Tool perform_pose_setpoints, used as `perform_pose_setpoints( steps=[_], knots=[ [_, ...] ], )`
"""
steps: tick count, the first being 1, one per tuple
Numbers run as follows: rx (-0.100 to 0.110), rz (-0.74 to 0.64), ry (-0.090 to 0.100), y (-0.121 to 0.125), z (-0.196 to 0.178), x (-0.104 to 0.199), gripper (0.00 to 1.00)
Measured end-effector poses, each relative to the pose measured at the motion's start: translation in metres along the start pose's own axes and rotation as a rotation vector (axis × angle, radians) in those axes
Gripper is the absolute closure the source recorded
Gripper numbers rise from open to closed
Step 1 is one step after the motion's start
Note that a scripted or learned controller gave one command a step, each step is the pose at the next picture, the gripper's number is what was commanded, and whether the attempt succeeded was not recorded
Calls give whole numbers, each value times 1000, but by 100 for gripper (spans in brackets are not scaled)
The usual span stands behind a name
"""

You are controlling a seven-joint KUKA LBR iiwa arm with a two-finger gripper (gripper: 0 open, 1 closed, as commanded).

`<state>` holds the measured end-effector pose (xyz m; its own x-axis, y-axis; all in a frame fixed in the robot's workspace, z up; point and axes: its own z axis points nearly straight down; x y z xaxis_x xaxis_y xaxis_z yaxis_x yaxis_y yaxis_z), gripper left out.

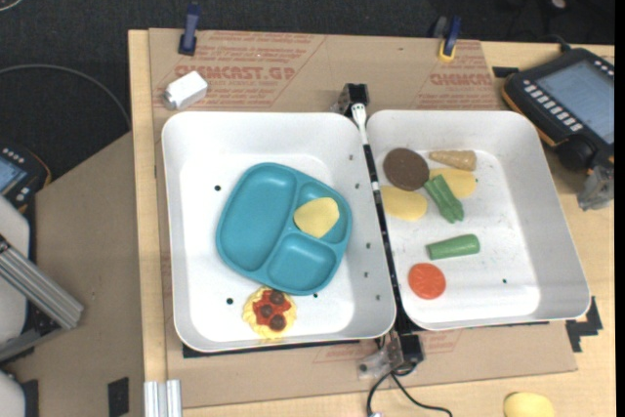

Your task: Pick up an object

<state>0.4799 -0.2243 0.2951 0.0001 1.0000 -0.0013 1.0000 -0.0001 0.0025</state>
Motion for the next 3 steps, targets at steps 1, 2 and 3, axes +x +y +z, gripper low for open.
perform_pose_setpoints(
  steps=[1,2,3],
  knots=[
    [6,-2,3,20,41,1,100],
    [1,-4,0,97,93,2,100],
    [10,2,6,-5,88,37,100]
  ],
)
